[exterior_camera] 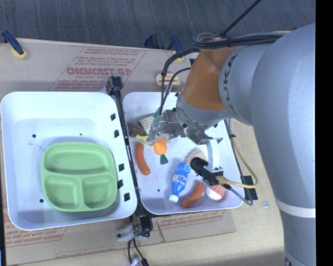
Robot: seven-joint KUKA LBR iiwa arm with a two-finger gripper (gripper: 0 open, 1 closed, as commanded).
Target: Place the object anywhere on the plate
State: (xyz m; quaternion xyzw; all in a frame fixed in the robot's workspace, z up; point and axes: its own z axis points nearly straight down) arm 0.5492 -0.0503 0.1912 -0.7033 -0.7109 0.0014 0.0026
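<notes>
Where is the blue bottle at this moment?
In the camera view, the blue bottle lies in the right bin, in its lower middle part. A sausage is to its left and another sausage lies just below and to its right.

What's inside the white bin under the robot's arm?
In the right bin lie two sausages, a small blue bottle and a toy carrot beneath the gripper. The arm covers the bin's upper right part.
</notes>
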